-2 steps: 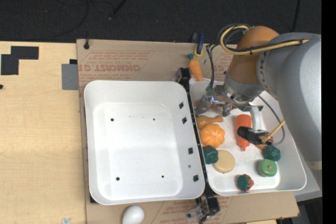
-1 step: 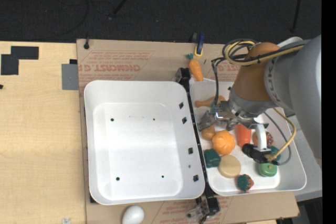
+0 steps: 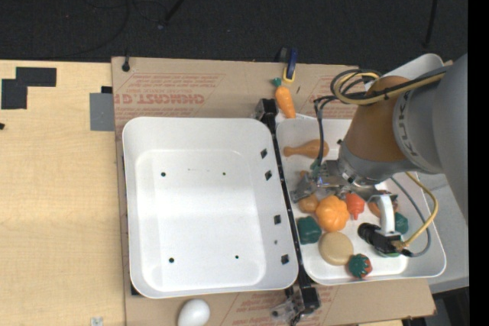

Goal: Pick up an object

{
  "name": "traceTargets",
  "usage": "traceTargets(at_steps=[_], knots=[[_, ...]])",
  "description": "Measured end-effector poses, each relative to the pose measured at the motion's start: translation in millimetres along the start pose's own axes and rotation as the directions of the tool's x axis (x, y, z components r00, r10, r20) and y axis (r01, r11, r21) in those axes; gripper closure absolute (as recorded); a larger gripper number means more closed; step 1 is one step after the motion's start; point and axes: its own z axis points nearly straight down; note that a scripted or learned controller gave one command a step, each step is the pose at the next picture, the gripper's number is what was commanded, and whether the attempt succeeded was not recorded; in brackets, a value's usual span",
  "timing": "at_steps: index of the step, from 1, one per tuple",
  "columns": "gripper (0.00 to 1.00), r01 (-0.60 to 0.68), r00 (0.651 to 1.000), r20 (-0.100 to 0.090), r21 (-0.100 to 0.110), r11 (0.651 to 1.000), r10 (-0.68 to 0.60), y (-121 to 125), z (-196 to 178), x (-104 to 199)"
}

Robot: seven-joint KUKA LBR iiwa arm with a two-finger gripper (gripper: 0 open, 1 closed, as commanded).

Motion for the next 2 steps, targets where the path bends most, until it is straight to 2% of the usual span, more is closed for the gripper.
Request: traceTargets(at_steps=[1, 2], knots=[[1.0, -0.005, 1.0, 0.0, -0.001, 1.0, 0.005, 1.0, -10.2, -1.5], [1.0, 0.01, 1.0, -0.002, -0.013, 1.0, -0.01, 22.2, -106.3, 76.8]])
